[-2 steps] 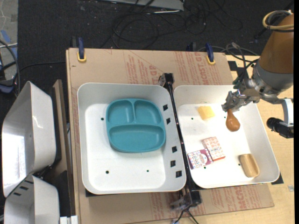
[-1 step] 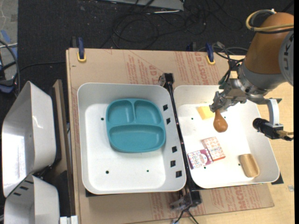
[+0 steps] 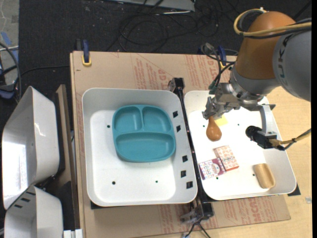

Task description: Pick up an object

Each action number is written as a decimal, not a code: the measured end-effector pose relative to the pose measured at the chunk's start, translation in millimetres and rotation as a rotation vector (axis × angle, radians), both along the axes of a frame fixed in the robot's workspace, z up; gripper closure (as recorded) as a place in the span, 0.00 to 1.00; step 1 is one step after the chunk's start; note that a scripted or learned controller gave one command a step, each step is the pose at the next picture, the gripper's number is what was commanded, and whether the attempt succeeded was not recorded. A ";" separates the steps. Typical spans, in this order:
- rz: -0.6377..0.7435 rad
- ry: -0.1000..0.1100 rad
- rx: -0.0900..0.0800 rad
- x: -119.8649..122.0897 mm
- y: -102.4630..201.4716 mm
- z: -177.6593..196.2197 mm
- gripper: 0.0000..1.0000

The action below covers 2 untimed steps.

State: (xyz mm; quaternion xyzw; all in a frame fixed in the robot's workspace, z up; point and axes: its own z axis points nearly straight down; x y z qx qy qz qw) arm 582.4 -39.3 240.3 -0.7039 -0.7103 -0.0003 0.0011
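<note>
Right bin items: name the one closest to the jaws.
The brown pear-shaped piece, right beneath the gripper. The patterned packets and tan block lie farther toward the bin's near edge.

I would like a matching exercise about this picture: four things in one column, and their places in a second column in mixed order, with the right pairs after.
Things:
1. teal tray
2. brown pear
3. tan block
4. small boxes

Places:
A. right bin, near right corner
B. left bin, middle
C. right bin, near side, by the left wall
D. right bin, just below the gripper

Pairs: 1-B, 2-D, 3-A, 4-C
</note>
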 end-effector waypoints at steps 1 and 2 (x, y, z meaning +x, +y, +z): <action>-0.002 0.000 -0.001 0.8 45.7 -3.7 1.00; 0.001 -0.001 0.000 -8.0 106.4 2.6 1.00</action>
